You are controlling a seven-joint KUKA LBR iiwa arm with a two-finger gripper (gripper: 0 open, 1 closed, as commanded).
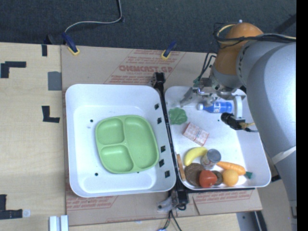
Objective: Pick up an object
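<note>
several foods (pixel 211 170) piled in right bin's (pixel 250 150) near corner, blue bottle (pixel 217 108) beside end effector (pixel 204 97)

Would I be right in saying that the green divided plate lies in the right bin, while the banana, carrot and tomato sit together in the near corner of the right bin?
Not quite: the camera view shows the green divided plate in the left bin, not the right one. The rest holds: the banana, carrot and tomato sit together in the near corner of the right bin.

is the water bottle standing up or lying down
Lying down. The bottle rests on its side along the floor of the right bin, just below the gripper.
</note>
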